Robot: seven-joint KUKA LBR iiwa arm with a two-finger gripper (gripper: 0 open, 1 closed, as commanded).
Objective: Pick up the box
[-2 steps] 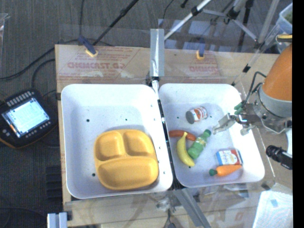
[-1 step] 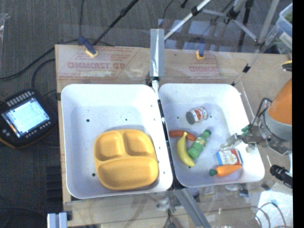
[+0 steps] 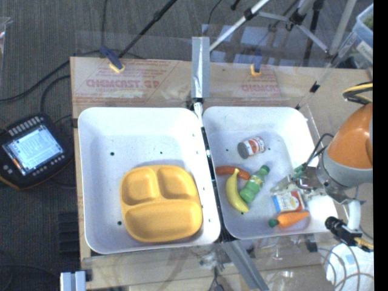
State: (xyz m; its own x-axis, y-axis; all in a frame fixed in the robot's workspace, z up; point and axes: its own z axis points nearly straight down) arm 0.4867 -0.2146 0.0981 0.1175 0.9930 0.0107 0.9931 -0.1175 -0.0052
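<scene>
While the claw (image 3: 301, 180) hangs at the box's (image 3: 287, 201) 1 o'clock, grip state unreadable, drop straight, avoiding the carrot (image 3: 290, 220) at 6.

Yellow tray (image 3: 161, 202) alone; banana (image 3: 234, 192) touches green bottle (image 3: 254, 185).

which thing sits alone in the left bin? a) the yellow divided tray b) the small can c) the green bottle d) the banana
a, since the yellow divided tray lies by itself in the left bin, while the banana, the green bottle and the small can all lie in the right bin.
</scene>
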